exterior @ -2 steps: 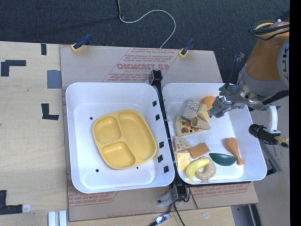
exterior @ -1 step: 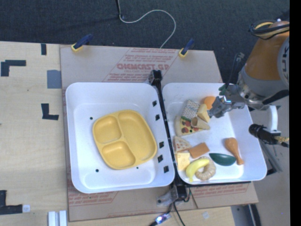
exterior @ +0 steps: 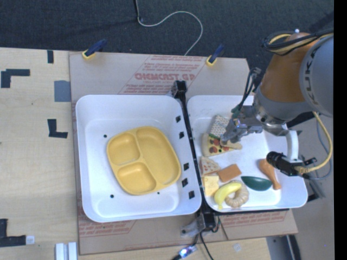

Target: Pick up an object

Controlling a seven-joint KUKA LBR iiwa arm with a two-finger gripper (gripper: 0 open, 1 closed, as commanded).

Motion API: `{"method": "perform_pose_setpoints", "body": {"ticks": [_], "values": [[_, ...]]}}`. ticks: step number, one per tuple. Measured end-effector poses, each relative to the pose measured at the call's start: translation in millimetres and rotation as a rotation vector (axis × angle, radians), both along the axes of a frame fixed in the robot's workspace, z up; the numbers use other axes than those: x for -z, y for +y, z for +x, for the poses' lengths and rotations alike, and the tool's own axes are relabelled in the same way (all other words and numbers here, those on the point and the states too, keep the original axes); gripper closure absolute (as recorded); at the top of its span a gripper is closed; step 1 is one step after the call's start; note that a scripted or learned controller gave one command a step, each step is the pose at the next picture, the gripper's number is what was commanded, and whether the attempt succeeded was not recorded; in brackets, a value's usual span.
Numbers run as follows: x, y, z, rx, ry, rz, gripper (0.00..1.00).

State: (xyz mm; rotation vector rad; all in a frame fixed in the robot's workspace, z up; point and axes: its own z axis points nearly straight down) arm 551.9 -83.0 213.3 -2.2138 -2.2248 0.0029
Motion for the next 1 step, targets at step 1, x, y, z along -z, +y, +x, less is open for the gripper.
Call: {"method": "perform_pose_setpoints", "body": {"ticks": [1], "values": [[-8.1,8.1,-6.1,0.002,-0.001,0.0,1.0]]}}
